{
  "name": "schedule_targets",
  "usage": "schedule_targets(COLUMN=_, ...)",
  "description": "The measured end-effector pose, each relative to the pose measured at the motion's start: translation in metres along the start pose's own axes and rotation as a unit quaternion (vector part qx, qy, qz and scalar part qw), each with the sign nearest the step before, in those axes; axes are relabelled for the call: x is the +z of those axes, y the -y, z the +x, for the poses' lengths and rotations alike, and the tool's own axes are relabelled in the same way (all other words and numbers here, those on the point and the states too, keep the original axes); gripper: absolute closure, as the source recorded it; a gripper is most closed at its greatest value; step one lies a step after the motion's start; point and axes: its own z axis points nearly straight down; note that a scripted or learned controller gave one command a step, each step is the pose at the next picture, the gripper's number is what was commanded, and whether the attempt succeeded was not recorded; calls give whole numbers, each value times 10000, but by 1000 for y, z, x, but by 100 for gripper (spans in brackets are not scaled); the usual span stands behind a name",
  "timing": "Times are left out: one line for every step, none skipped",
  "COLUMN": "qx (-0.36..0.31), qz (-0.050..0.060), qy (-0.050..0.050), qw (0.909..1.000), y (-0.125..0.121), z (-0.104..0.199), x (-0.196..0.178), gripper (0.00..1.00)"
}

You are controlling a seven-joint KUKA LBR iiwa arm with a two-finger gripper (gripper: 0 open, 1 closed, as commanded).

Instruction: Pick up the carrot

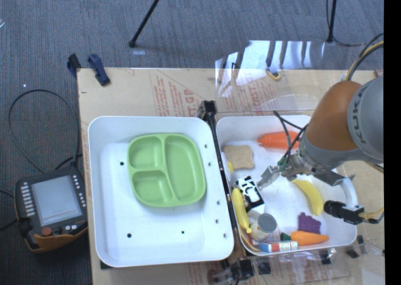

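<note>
An orange carrot (279,139) lies near the far wall of the right bin (348,235), partly behind the arm's cables. A second orange, carrot-like piece (309,238) rests by the bin's front edge. My gripper (269,176) hangs low over the middle of the right bin. It is below the far carrot and just right of a black-and-white object (250,191). Nothing shows in its grasp.
The right bin also holds a bread slice (239,156), two bananas (311,195) (238,210), a can (266,222), purple grapes (308,222) and a tube (279,247). A green divided plate (167,169) sits in the left bin (113,227).
</note>
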Motion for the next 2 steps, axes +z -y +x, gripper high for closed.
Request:
schedule_targets(qx=-517, qz=23, qy=3, qw=9987, y=83, z=-33, x=12, gripper=0)
schedule_targets(qx=-1832, qz=-2, qy=11, qw=9831, y=87, z=-15, x=12, gripper=0)
